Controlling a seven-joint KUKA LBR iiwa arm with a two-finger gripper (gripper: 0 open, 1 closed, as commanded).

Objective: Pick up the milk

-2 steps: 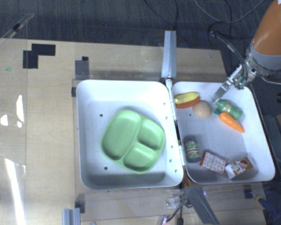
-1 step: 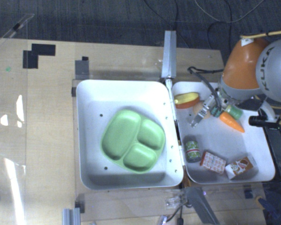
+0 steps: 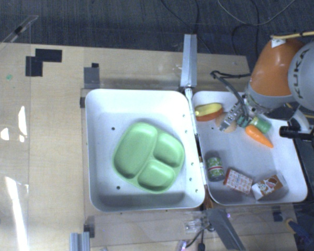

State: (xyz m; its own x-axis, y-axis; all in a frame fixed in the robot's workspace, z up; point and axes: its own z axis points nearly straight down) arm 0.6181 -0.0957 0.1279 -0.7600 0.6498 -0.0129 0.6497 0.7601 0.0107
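Note:
The milk is a small white carton with a red-brown print. It lies on its side near the front right corner of the right bin. My gripper hangs over the back of that bin, between a yellow banana and an orange carrot. It is well behind the milk and apart from it.
A red checkered box lies just left of the milk, and a green can stands further left. A small green bottle sits beside the carrot. The left bin holds a green divided plate.

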